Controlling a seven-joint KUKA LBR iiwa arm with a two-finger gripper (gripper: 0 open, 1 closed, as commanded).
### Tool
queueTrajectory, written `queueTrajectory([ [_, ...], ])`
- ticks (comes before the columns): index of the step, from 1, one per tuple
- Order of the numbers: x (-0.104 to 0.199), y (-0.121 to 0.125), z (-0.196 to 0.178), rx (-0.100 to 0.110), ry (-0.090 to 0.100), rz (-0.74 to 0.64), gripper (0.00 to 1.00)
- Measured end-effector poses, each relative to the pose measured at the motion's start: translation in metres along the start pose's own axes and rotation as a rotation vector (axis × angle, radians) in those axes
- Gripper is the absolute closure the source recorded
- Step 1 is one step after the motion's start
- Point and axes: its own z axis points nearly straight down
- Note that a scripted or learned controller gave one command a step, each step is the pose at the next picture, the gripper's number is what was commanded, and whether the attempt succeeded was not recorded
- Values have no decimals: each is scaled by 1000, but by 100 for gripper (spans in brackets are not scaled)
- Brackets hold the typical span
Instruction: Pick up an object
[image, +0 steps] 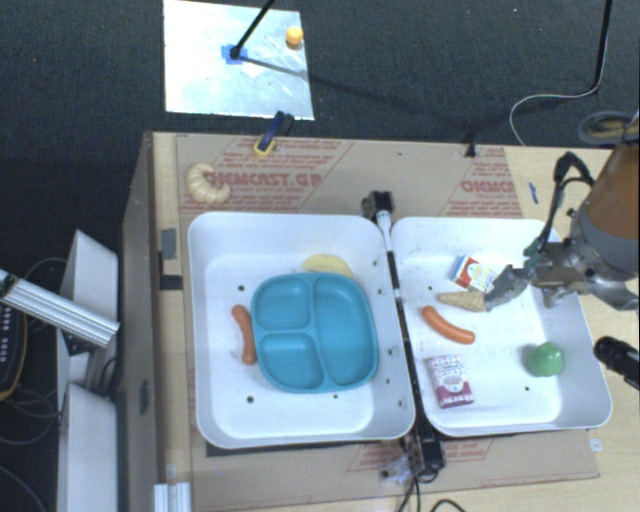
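You have the gripper (503, 287) over the right bin (575, 405), in its upper right part, and the arm comes in from the right side. Whether the jaws are open or closed you cannot tell here, because the tip is dark and small against the white floor.

The nearest thing to the tip is the cone (463, 299), a pale tan piece. It lies just to the left of the tip, touching it or almost touching; the view does not decide this. Its long axis goes nearly left to right, with the pointed end to the left and the wide end toward the gripper. So the cone points along the line of the reach, not across it.

Just above the cone is a small red and white packet (470, 270). Below it the sausage (447, 325) lies slanted. The green ball (545, 359) is nearer to the arm's side but lower, and a second packet (450, 380) is well apart.

In my judgement, nothing is picked yet, and the cone is the likely target.
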Motion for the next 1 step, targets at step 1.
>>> queueTrajectory([
  [1,6,72,154,2,1,1,0],
])
